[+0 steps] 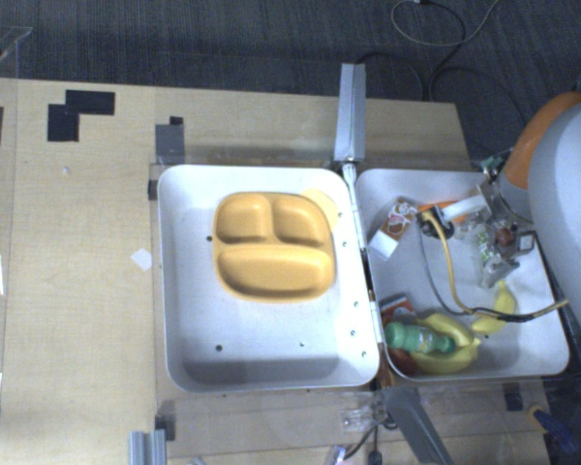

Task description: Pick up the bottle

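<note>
A green bottle (408,337) lies on its side in the front left corner of the right bin (537,356). A yellow banana (452,345) is pressed against it on the right. My gripper (493,256) hangs over the right half of that bin, well behind and to the right of the bottle and apart from it. A yellow cable (446,269) loops from the wrist down across the bin. The grey arm with its orange band (535,136) reaches in from the right.
A small brown and white packet (395,223) lies at the back left of the right bin. A red object (395,307) peeks out just behind the bottle. The left bin (189,289) holds a yellow compartment tray (274,244).
</note>
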Controlling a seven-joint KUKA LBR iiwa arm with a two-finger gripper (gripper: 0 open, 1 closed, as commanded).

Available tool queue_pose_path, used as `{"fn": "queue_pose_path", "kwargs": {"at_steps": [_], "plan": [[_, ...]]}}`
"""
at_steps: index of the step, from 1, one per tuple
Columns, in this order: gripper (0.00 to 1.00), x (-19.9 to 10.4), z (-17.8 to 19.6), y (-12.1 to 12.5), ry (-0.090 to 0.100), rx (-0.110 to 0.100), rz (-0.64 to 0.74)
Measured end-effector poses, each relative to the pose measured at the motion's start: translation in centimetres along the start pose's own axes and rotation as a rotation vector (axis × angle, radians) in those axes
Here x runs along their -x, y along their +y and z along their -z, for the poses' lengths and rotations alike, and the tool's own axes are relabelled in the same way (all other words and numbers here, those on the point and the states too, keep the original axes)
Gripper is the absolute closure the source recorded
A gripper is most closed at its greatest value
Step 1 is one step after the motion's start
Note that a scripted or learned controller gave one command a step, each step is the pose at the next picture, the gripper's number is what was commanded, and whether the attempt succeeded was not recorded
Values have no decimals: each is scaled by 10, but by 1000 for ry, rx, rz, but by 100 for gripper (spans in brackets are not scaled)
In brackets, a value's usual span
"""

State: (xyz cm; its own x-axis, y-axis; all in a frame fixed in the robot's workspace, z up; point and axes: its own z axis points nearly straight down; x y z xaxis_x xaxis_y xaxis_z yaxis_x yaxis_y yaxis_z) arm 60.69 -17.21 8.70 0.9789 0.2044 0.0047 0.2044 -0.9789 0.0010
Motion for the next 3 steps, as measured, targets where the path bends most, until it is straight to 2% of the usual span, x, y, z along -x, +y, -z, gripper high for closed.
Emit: {"fn": "queue_pose_path", "kwargs": {"at_steps": [1, 2, 3], "plan": [[100, -4, 13, -1, 8, 3, 9], [100, -3, 92, -25, 0, 0, 3], [0, -3, 92, -25, -1, -1, 3]]}}
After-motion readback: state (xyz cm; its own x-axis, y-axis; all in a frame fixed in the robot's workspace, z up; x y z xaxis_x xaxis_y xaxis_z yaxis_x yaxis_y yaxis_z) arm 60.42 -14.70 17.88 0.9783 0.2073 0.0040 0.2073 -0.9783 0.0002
